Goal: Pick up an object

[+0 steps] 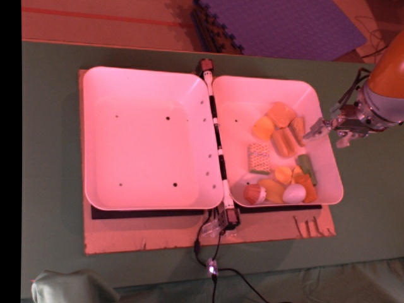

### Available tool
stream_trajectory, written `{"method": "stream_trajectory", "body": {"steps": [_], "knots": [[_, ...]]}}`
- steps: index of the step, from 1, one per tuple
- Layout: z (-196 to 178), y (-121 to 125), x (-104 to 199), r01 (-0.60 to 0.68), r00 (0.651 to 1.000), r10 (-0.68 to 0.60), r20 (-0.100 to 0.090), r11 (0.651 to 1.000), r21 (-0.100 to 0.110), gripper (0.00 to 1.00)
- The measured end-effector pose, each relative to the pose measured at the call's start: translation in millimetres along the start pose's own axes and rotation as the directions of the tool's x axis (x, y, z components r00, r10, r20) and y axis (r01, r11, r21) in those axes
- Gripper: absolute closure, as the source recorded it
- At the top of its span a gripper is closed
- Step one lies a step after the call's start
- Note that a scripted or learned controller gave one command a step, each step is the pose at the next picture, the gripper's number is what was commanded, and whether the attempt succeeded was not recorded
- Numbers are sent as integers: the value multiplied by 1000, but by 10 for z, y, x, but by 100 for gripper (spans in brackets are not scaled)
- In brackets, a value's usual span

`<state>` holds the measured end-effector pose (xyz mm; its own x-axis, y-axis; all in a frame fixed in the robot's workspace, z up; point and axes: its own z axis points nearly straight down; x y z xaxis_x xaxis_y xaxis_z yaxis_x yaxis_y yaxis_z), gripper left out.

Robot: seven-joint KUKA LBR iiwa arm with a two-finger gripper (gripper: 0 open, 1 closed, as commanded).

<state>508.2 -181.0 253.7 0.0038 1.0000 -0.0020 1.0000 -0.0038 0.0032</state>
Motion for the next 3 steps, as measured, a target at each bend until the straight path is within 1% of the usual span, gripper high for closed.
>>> {"method": "stream_trajectory", "body": {"steps": [1, 2, 3], "knots": [[0, 0, 0, 0, 1000, 0, 0, 1000, 0, 0], [488, -89, 44, -1, 1000, 1, -2, 1000, 6, 0], [1009, -26, 110, 0, 1000, 0, -2, 1000, 7, 0]]}}
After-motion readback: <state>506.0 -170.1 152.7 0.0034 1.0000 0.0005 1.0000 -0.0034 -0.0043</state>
